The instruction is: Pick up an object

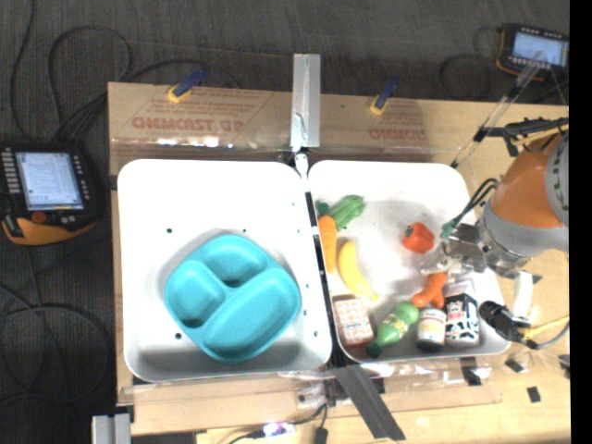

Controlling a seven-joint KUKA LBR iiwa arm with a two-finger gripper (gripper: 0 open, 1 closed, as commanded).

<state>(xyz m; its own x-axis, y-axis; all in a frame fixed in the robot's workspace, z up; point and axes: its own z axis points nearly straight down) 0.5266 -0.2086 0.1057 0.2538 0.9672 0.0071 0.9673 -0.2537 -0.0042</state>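
Arm enters at right of frame — gripper (455, 259) low over the right bin (388, 178), lower right, just beside an orange toy (428, 291); grip state cannot be told. Red pepper (417, 237) nearby; banana (352, 268) mid-bin. Left bin (148, 192) — blue divided plate (232, 295).

R bin (388, 176) holds the pickable items: green veg (346, 210) near top-left; orange carrot (327, 240) lying lengthwise along the left wall; yellow banana (353, 269) just beside it, slanted; red pepper (418, 238) alone mid-bin; small orange piece (429, 289) lower right; brown-red box (352, 320), green pear-like item (395, 326), small jar (431, 327) and black/white carton (461, 319) in a row along the near wall.
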